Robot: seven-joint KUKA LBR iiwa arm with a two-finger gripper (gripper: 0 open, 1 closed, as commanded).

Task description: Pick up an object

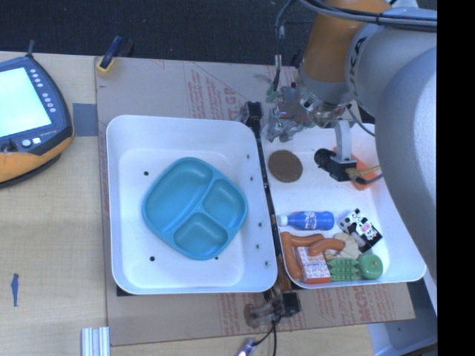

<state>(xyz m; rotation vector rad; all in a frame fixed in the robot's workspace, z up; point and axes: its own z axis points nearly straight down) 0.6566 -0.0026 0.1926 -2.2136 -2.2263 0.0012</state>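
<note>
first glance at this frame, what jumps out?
The blue divided plate lying alone in the left bin. Then the big grey arm with its orange band reaching in from the right over the right bin's far end. Small items cluster at that bin's near end, a blue bottle among them.

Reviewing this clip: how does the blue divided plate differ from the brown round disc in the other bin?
The blue divided plate is light blue; the brown disc is dark brown. The plate is far larger than the disc. The plate has three compartments and rounded corners; the disc looks plain and round. The plate lies in the left bin, the disc in the right bin. Both lie flat.
</note>
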